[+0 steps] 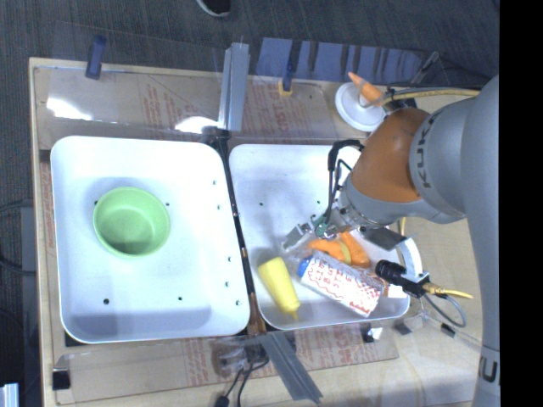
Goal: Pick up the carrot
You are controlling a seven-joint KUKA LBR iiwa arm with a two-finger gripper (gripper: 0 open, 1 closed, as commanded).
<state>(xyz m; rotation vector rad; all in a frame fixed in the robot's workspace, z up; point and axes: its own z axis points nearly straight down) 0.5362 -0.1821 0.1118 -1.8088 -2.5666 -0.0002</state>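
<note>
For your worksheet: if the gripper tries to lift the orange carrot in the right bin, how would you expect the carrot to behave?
The carrot looks smooth and tapered, so it may slip from a pinch. It lies wedged against the white packet under the gripper, so a lift might nudge that packet. It probably stays stiff, not floppy.

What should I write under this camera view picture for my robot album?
Robot pincer down at the carrot in the right bin, beside a yellow block and a box; green bowl in the left bin.
</note>
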